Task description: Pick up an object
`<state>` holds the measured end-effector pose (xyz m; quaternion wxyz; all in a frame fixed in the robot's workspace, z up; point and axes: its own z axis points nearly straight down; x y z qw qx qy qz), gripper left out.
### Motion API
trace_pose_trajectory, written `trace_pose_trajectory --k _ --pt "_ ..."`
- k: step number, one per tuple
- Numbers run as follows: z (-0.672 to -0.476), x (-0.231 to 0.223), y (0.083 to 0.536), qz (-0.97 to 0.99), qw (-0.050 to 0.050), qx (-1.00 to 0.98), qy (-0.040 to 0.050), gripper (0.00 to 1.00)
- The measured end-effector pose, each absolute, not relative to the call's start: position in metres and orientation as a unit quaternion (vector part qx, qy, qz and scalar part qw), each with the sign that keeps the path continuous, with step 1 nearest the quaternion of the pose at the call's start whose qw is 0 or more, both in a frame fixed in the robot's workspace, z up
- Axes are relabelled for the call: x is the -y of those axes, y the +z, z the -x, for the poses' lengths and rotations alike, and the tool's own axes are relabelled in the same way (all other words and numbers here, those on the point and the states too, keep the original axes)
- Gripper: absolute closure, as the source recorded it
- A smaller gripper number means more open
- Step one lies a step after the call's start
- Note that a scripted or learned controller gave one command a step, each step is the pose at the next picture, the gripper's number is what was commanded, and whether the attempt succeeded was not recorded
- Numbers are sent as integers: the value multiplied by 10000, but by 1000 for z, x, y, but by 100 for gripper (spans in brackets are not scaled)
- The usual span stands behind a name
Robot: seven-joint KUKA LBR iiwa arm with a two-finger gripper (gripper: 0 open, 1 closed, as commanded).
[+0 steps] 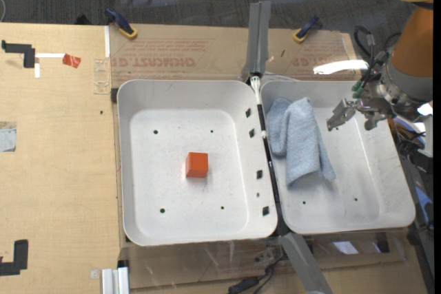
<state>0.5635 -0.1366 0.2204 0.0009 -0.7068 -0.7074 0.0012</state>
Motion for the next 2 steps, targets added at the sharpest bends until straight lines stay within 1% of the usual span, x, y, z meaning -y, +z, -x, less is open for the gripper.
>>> trace_pose_trajectory --k 1,2 --pt "-609 75 190 7057 6 7085 13 0" --pt "-558 22 191 7270 8 6866 13 0"
